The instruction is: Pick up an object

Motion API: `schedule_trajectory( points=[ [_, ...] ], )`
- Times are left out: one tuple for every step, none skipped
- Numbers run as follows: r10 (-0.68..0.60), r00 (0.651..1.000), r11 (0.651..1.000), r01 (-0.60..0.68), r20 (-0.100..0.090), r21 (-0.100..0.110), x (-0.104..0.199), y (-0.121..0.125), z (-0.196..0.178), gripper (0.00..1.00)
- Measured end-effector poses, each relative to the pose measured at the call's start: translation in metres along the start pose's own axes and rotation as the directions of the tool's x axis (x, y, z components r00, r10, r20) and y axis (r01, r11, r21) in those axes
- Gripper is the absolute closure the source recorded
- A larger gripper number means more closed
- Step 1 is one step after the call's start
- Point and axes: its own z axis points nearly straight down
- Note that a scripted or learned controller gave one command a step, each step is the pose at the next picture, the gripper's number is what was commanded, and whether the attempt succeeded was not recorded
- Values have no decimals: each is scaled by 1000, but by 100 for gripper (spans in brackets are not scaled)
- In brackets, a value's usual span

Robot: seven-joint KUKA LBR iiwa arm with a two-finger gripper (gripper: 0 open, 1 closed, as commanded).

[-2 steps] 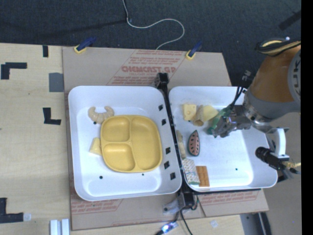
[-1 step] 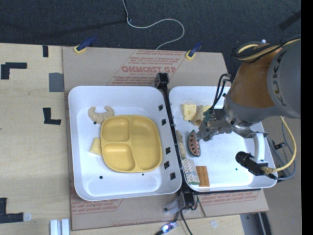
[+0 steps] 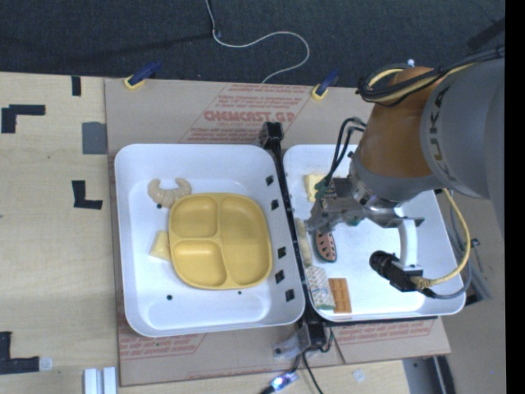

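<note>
1. My gripper (image 3: pixel 328 212) sits low in the right bin (image 3: pixel 435 298), over a brown oval object (image 3: pixel 326 245) near the divider
2. Finger state: cannot tell; my wrist covers it
3. Risk: crowded items beside the divider could deflect the grasp
4. The object under my wrist is partly hidden

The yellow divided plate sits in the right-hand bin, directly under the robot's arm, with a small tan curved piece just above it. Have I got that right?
Not quite. The yellow divided plate sits in the left bin, away from the arm; the camera view shows this. The arm reaches over the right bin. The small tan curved piece does lie just above the plate.
</note>
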Motion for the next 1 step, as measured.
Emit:
schedule_trajectory(
  points=[
    [-1,1000,1000,1,0,-1,50,-3,-13,100]
  ],
)
